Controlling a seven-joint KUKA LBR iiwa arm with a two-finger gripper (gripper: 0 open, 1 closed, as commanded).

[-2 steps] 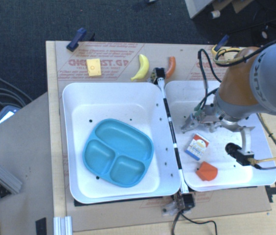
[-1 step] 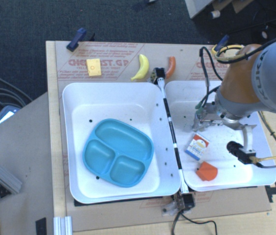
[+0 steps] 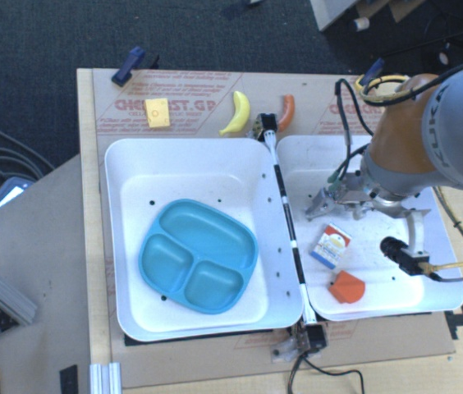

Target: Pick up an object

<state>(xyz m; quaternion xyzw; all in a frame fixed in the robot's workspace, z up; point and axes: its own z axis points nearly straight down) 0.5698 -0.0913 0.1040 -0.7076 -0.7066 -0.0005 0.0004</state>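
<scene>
My gripper [image 3: 327, 202] hovers in right bin [image 3: 396, 302]; finger state, cannot tell. Box [image 3: 330, 246] just below it, orange block [image 3: 347, 288] beyond. Centre over box, descend straight.

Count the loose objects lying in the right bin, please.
2: a small box near the middle and an orange piece by the front edge. The arm may hide others.

Light falls bright and even from above, so the white bins [image 3: 125, 171] nearly wash out and shadows stay soft and short. The blue tray [image 3: 199, 254] carries a faint sheen. Detail is slightly soft, grainy throughout.
</scene>
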